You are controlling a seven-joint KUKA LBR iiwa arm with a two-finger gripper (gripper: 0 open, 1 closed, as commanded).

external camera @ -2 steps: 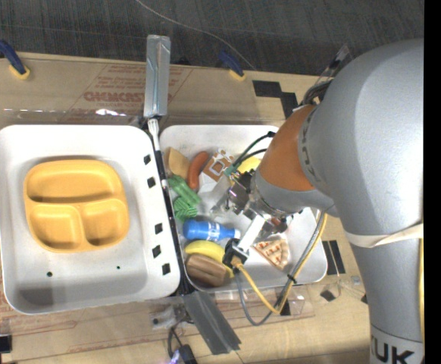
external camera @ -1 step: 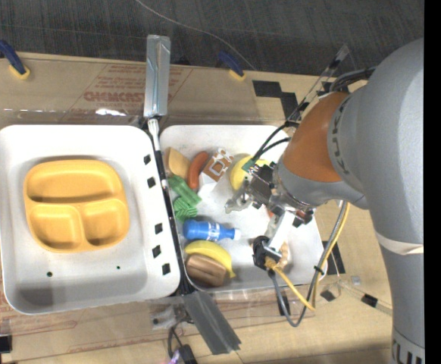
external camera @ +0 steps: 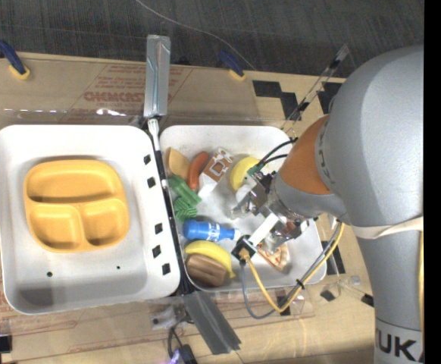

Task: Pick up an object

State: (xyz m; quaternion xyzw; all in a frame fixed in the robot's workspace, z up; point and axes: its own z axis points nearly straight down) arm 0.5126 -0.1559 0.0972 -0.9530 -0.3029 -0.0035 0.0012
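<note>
The arm (external camera: 372, 142) reaches in over the right bin (external camera: 205, 136), and its jaws (external camera: 257, 217) sit low in the middle of that bin, among the clutter. Wrist hardware and cables cover the tips, so I cannot tell how the jaws stand or whether anything is between them.

No single target is named, so any item will do, and all the candidates lie in this bin. Just left of the jaws is a blue bottle (external camera: 205, 231); below and to the left are a yellow toy (external camera: 209, 252) and a brown round piece (external camera: 206, 270), touching each other. Above and to the left are a green toy (external camera: 182, 196), an orange sausage-shaped piece (external camera: 198, 170), a tan wedge (external camera: 176, 161) and a small patterned block (external camera: 219, 165). A yellow ball (external camera: 243, 169) sits just above the jaws, and a reddish waffle-like piece (external camera: 276, 258) lies just below them, partly under the wrist.

The main risk is crowding. The items lie so close that closing could catch an edge of one and push the others aside, ending in a weak pinch that slips on the lift. The ball and bottle are rounded and could roll out of a grip that is off-centre. The flat waffle-like piece may be too low to get under. The yellow cable (external camera: 260, 294) trailing near the bin's lower rim could snag. The left bin (external camera: 8, 203) holds a yellow divided tray (external camera: 76, 203), well away from the jaws.
</note>
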